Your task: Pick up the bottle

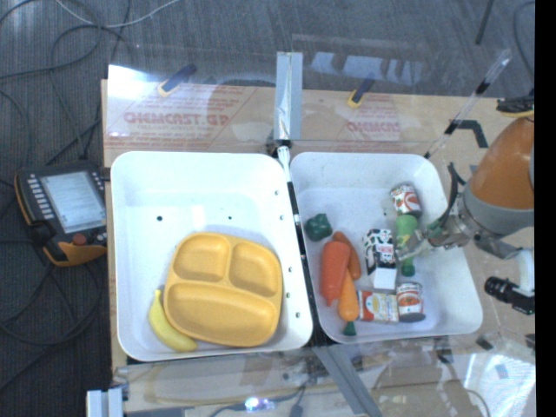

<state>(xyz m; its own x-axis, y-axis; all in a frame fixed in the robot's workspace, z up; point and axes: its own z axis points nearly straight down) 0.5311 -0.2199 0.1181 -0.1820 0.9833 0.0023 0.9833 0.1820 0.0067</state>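
1. Hovering at the right bin (pixel 452 320), gripper (pixel 432 235) sat just right of the upright green bottle (pixel 406 234); grip state could not be told.
2. Risked toppling the bottle, with a can (pixel 405 200) beyond, a cow-print carton (pixel 379 250) past it, and a can (pixel 409 301) nearer the camera crowding the approach.
3. Stood over a plywood bench (pixel 200 120), carpet and cables around.

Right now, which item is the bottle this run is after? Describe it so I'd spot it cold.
Start at the right-hand white bin, then go to the cluster along its right side. The bottle is the green upright one there, just below a red-and-white can and right of a black-and-white cow-patterned carton. It is the only green thing in that cluster, with the claw right beside it.
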